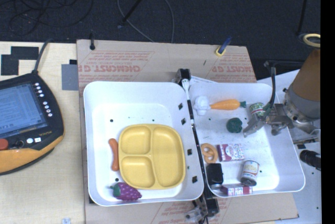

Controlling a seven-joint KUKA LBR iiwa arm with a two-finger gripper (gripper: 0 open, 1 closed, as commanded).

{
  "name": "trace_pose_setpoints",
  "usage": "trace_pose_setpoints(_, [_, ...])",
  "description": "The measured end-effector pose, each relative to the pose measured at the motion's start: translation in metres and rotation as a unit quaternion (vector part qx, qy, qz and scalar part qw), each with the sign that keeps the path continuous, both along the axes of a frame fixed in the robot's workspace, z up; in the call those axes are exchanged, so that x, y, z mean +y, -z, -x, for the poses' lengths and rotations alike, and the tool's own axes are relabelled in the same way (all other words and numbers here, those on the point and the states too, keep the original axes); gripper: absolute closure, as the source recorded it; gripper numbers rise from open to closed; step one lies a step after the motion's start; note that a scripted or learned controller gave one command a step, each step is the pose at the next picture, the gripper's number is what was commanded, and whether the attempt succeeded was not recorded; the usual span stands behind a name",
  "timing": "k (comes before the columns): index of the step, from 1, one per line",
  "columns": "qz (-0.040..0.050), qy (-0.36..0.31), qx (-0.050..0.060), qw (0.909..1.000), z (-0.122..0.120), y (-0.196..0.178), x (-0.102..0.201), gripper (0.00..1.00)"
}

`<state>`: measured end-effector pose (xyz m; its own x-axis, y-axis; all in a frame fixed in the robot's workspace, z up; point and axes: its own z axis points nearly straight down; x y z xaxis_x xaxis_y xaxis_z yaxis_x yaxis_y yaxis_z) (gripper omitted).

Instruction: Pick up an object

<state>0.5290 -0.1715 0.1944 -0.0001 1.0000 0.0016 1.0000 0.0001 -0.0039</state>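
My gripper [252,126] hangs over the right bin [289,178] near its right side, reaching in from the arm [306,93]. Its tip is just right of a dark green broccoli piece [234,124] and just below a small green can [256,109]. I see nothing held in it. An orange carrot [226,105] and a white object [200,105] lie toward the bin's far left. A pretzel [209,152], a maroon and white packet [231,152], a black block [214,173], a tin can [250,171] and a flat bar [238,190] lie toward the front.
The left bin [99,113] holds a yellow divided plate [152,156], an orange sausage [113,154] and purple grapes [126,192]. A control pendant [26,121] lies on the bench at far left. Cables run across the dark floor behind.
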Motion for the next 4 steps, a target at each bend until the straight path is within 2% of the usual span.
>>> trace_pose_setpoints(1, [0.0001,0.000,0.000,1.0000,-0.074,0.042,0.013,0.00])
trace_pose_setpoints(2, [0.0006,0.000,-0.001,1.0000,-0.091,0.107,0.046,0.00])
trace_pose_setpoints(3, [0.0001,0.000,0.000,1.0000,-0.115,0.107,0.087,0.00])
trace_pose_setpoints(4, [0.0009,0.000,-0.001,1.0000,-0.082,0.106,0.024,0.00])
